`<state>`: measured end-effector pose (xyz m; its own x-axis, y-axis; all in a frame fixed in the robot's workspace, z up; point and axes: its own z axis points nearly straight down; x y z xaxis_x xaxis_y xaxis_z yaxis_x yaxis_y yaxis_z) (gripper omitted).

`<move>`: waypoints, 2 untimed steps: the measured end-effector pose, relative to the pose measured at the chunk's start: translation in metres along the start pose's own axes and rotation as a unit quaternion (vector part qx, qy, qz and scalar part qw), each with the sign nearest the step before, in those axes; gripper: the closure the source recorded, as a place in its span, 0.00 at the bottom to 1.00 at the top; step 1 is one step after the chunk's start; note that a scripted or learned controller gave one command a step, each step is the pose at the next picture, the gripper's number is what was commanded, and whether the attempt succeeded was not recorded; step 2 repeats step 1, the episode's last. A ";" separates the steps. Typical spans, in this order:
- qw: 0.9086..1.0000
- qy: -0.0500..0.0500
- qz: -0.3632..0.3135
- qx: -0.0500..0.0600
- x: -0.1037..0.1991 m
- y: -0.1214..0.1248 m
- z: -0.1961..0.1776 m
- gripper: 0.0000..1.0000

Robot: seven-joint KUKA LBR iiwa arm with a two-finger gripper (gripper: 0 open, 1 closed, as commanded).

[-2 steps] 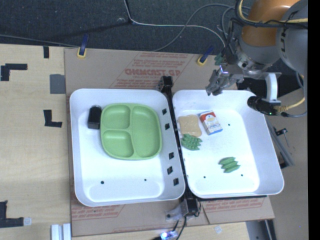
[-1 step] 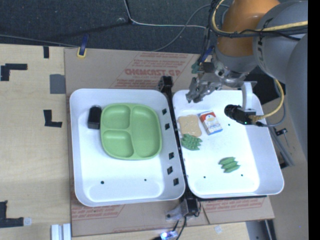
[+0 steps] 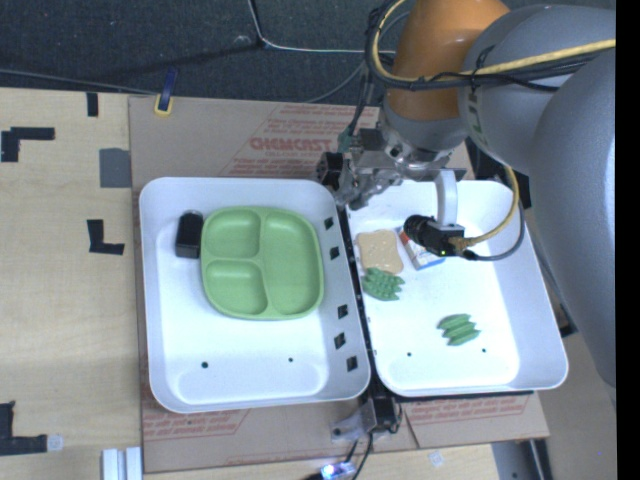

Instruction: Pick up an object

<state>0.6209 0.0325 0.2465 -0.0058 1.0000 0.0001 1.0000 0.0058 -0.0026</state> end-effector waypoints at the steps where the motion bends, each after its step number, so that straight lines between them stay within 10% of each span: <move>1: 1.000 0.000 0.000 0.001 0.053 -0.011 0.016 1.00; 2: 1.000 0.000 0.000 0.001 0.053 -0.011 0.016 1.00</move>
